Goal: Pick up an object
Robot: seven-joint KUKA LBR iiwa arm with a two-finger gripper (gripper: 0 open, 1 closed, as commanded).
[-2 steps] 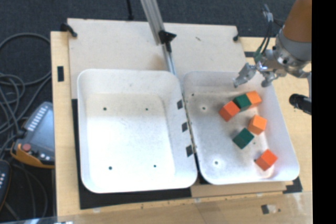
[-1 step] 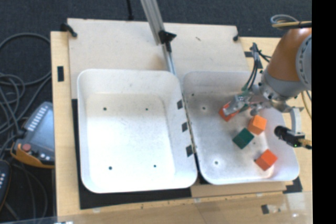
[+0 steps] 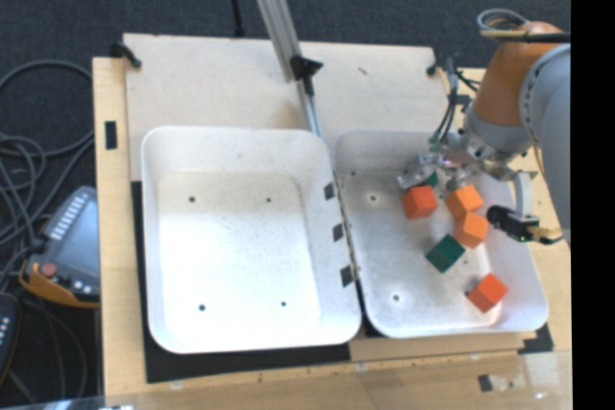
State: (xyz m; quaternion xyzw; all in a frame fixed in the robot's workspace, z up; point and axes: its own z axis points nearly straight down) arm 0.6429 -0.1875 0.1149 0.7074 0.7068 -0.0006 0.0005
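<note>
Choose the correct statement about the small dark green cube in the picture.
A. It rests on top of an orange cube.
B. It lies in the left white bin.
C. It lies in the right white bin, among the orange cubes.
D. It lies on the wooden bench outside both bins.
C: the small dark green cube sits on the floor of the right shallow white plastic bin, with small orange cubes around it.

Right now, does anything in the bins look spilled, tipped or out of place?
Nothing stands out. The four orange blocks and the green block all lie inside the right bin, none over the rim. The gripper sits low by the uppermost orange block. Both bins sit flat, side by side.
</note>
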